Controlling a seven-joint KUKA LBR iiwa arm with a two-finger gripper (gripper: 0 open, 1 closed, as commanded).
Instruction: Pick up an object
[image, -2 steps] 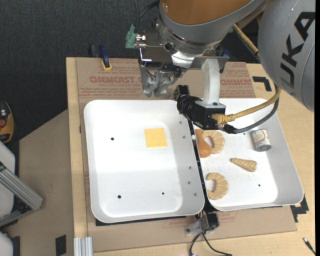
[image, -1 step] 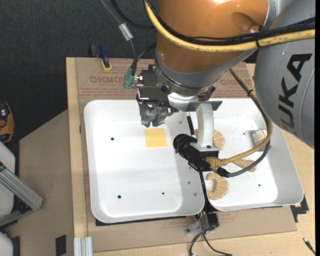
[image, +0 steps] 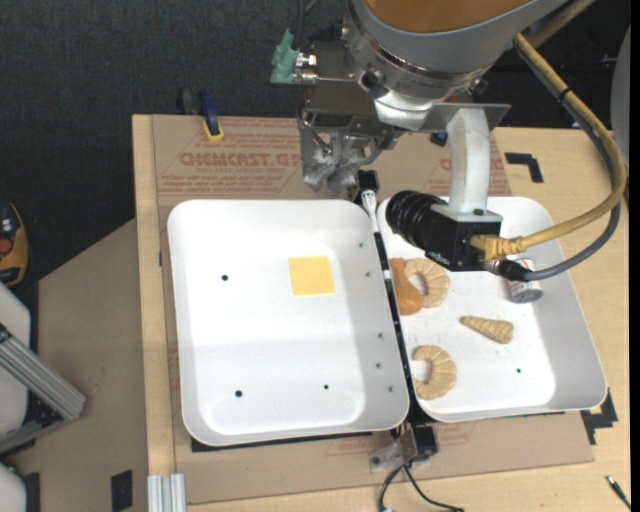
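Observation:
A flat yellow square (image: 311, 275) lies in the left bin (image: 200, 330), a little right of its middle. The right bin (image: 560, 370) holds an orange piece (image: 408, 289) against a curled tan pastry (image: 434, 283), a tan cone (image: 487, 327) and a second curled pastry (image: 435, 370). My gripper (image: 340, 165) hangs above the cardboard just behind the left bin's back right corner, apart from all of these. I see nothing in its grasp.
A small silver can (image: 522, 290) rests at the right bin's right side, near the yellow cable. The bins meet along a ridge (image: 390, 310). A blue and yellow clamp (image: 209, 115) sits at the board's back left. The left bin has wide free floor around the square.

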